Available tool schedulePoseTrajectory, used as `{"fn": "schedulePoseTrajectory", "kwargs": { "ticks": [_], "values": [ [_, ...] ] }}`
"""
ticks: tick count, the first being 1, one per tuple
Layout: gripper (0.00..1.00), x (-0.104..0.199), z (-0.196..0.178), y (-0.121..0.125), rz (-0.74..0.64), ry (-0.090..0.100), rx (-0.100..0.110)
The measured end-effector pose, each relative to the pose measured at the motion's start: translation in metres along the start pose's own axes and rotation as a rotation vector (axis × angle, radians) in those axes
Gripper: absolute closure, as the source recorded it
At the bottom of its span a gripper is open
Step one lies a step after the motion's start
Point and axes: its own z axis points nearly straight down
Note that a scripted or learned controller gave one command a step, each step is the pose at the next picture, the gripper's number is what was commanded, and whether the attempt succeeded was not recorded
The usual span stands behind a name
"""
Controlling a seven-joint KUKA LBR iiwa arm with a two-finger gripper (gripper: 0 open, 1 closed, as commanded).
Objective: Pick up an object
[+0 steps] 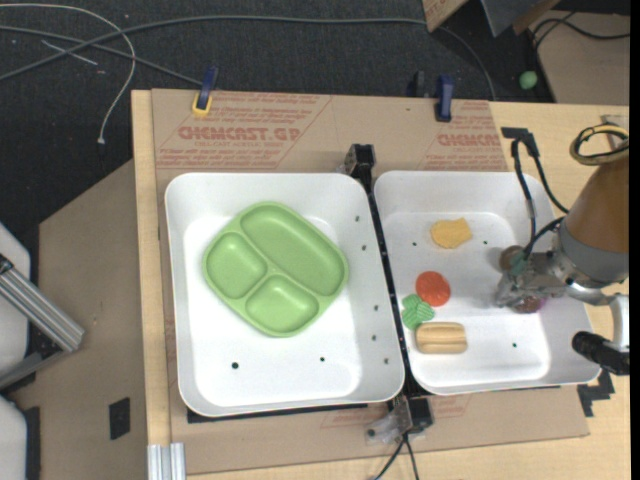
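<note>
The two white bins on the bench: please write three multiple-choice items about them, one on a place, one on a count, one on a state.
1. Where does the green three-compartment plastic tray lie?
A. left white bin
B. right white bin
C. on the cardboard

2. How many small food-like items lie in the right bin?
A. two
B. four
C. six

3. Where is the gripper?
A. above the tray
B. low in the right bin's right part
C. outside both bins

Answers:
1 A, the tray fills the left bin's middle.
2 B: yellow piece, red round piece, green leaf-like piece, tan bun-like piece.
3 B, it sits right of the red piece.
</note>
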Motion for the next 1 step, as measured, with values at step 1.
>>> {"fn": "schedulePoseTrajectory", "kwargs": {
  "ticks": [1],
  "values": [
    [1.0, -0.0025, -0.064, -0.0008, -0.001, -0.004, -0.006]
  ]
}}
